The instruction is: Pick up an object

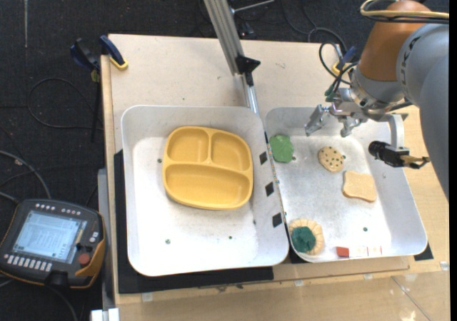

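Observation:
My gripper (331,125) hangs over the far part of the right bin (400,237), its two grey fingers spread apart with nothing between them. Just below it lies a round cookie with dark chips (330,159). A slice of toast (359,187) rests to the cookie's lower right. A green leafy piece (281,148) sits by the bin's left wall. A tan disc with a teal-green top (305,236) lies in the near left corner.
The left bin (143,241) holds a yellow divided plate (208,167). A slanted metal pole (223,20) crosses the back of the bench. A small red-and-white tag (355,250) lies near the right bin's front rim. A teach pendant (50,240) sits at lower left.

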